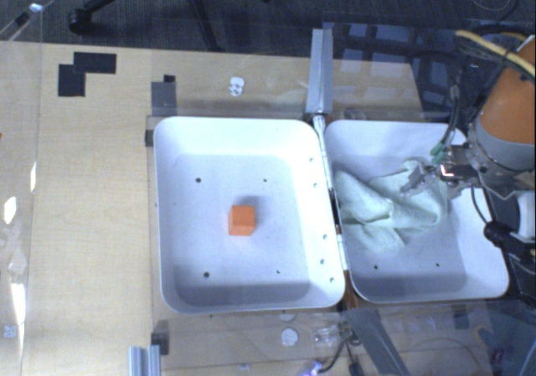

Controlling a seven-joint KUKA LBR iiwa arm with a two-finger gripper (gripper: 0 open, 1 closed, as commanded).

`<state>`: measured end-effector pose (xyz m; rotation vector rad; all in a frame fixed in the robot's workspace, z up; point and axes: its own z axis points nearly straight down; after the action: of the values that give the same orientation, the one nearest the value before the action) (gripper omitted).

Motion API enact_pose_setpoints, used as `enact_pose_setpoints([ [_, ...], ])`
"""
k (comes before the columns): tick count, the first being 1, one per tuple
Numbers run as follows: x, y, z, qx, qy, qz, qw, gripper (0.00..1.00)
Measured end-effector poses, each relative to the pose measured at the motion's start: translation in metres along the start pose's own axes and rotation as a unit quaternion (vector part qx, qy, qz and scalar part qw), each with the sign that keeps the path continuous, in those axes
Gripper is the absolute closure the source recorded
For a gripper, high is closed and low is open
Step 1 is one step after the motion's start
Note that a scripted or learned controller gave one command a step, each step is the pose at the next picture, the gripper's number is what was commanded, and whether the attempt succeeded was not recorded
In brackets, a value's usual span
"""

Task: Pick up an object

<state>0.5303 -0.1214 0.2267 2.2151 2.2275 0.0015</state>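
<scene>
A crumpled pale cloth (387, 205) lies in the right white bin (419, 282), bunched toward the bin's left and middle, with 1 corner lifted toward the end effector (427, 173). The end effector sits at that raised edge of the cloth, touching or just above it, and whether it is open or closed on the fabric cannot be told. A small orange cube (242, 220) rests near the middle of the left white bin (193, 282), well apart, on the wooden tabletop (84, 224).

Soft crumpled pale cloth (387, 205), matt smooth white plastic bins (180, 148)
</scene>
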Motion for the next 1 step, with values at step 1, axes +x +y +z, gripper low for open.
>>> enact_pose_setpoints([
  [1, -0.0133, 0.0613, 0.1215, 0.000, 0.000, 0.020, 0.9998, 0.00],
])
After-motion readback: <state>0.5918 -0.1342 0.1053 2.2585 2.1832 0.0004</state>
